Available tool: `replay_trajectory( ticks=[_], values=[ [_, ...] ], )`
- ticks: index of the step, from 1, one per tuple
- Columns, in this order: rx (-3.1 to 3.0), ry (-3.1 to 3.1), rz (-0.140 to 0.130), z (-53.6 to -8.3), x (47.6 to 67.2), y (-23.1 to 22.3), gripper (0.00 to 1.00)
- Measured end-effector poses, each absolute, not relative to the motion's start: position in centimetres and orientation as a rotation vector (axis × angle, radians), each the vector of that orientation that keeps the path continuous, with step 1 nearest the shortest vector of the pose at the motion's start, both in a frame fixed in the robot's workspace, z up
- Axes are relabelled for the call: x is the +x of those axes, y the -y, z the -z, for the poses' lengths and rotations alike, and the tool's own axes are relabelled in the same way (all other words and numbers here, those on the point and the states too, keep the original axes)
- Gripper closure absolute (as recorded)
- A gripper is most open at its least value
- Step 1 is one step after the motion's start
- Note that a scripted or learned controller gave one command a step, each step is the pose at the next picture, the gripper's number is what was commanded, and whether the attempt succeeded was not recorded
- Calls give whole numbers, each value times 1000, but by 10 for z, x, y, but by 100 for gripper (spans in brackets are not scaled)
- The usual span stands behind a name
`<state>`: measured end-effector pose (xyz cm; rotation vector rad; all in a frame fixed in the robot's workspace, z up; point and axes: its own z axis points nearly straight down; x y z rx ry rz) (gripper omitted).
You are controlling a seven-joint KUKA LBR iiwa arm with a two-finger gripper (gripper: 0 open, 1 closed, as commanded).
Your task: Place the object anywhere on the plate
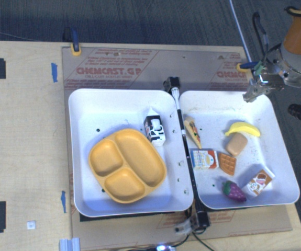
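A yellow three-compartment plate [126, 163] lies in the left bin [82, 140] with nothing on it. A small black-and-white carton [154, 128] stands just beyond the plate's far right rim, inside the same bin. The gripper [254, 92] hangs at the far right corner of the right bin [283, 166], above the rim, and I see nothing in it. It is well away from the plate and closest to a yellow banana [243, 129].
The right bin also holds a tan bread piece [236, 144], a hot dog [192, 132], an orange-and-white carton [203, 159], a waffle [227, 163], purple grapes [234, 191] and a juice box [259, 182]. A black clamp [171, 83] sits between the bins.
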<state>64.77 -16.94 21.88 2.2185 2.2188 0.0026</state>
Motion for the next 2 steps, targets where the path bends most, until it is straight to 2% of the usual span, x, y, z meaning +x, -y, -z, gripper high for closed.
replay_trajectory(
  ticks=[1,2],
  values=[
    [2219,-2218,-1,-266,667,224,100],
    [2221,-2224,-1,-238,598,75,100]
  ],
)
